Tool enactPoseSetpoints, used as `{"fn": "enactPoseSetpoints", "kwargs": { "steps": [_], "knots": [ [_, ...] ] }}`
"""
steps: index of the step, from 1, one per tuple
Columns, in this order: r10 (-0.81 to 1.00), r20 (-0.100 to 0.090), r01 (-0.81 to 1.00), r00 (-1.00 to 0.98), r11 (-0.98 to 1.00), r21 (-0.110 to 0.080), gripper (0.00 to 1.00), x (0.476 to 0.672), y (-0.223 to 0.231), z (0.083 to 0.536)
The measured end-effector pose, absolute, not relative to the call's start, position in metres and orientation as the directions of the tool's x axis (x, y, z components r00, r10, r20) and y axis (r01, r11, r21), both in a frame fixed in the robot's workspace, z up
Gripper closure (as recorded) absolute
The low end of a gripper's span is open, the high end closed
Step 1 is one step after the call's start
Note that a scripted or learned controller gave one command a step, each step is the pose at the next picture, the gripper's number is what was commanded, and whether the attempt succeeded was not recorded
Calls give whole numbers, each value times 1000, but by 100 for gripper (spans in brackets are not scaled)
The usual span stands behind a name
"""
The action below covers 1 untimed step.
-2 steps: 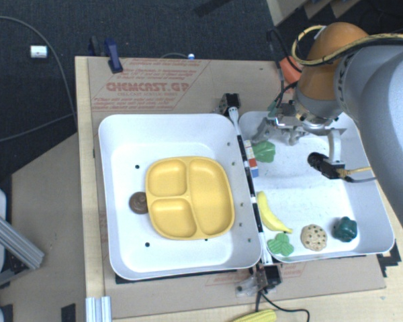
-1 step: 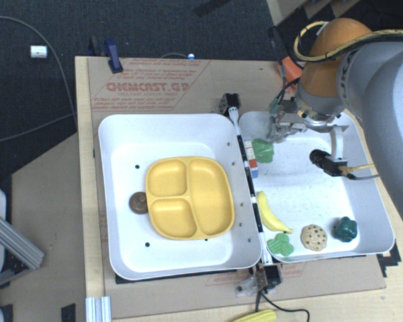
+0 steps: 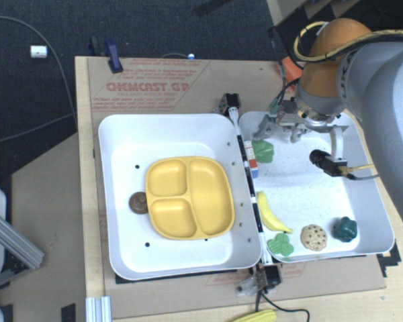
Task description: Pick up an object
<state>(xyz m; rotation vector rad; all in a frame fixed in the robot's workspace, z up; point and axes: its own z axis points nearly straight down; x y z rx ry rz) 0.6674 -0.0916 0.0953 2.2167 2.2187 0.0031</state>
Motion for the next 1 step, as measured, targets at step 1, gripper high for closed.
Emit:
{"fn": "enactPoseSetpoints", "kwargs": {
  "steps": [1],
  "knots": [
    [1000,0,1000,0,0,-1,0,666,-96,85]
  ]
}}
